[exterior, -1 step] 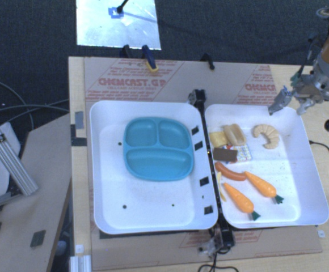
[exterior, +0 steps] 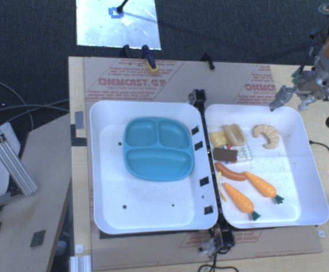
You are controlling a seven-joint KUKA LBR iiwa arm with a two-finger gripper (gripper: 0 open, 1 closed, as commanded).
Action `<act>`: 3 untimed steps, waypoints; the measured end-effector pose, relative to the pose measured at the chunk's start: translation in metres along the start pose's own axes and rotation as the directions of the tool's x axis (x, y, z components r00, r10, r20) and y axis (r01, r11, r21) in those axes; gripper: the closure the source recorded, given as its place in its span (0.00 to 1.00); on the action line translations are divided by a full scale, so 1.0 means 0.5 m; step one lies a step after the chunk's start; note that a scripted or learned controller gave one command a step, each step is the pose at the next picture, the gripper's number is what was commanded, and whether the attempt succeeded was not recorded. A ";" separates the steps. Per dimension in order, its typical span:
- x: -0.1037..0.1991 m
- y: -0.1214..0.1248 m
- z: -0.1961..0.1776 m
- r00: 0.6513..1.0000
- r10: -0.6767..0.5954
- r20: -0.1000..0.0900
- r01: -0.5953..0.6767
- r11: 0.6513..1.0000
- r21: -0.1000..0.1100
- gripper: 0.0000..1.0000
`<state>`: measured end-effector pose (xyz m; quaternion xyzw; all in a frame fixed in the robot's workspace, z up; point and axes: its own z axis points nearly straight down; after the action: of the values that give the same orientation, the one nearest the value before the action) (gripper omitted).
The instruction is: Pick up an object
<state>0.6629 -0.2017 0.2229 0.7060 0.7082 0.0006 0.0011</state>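
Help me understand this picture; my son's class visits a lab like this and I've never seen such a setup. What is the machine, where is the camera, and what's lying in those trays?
The camera is fixed above a bench and looks down at a slant. At the right edge you see the end of a robot arm; its hand hangs over the far right corner of the right bin, with two fingers spread apart and nothing between them. Its job is to pick up an object.

Two shallow white bins sit side by side. The left bin holds a blue divided plate. The right bin holds toy food: a croissant, two carrots, a sausage, and a few small pieces near the divider that are hard to identify.
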 end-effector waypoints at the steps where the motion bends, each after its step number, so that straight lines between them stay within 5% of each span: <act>1: 0.005 -0.005 0.124 1.000 0.000 -0.001 0.000 1.000 0.004 0.00; 2: 0.013 -0.019 0.241 1.000 0.000 -0.001 0.000 1.000 0.004 0.00; 3: 0.015 -0.017 0.277 1.000 -0.003 0.000 0.003 1.000 0.001 0.00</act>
<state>0.6549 -0.1942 0.0845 0.7051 0.7091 0.0001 0.0008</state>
